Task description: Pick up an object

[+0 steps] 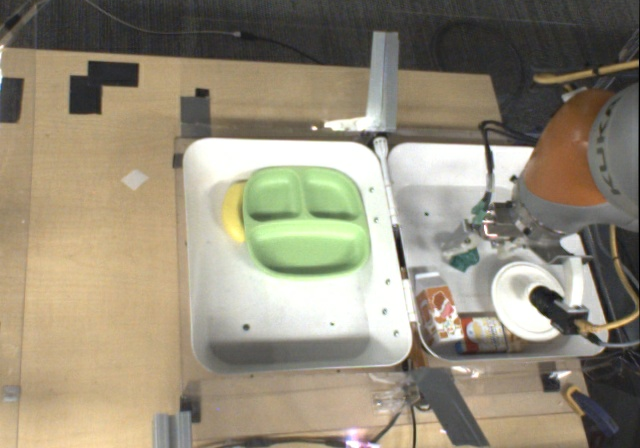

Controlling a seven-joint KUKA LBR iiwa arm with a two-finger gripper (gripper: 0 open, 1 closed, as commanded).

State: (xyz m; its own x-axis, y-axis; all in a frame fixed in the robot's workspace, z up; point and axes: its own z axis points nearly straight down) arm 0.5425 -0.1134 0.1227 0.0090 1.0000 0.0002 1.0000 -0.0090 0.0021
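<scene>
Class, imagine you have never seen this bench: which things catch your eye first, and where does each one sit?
The bright green divided tray stands out first, lying in the left bin with a yellow object peeking out at its left edge. Next comes the arm's orange band at the right, above the right bin, where the tool hangs near a small teal object and a white cup.

tray [303, 219] in left bin [215, 316], over banana [232, 213]
</scene>
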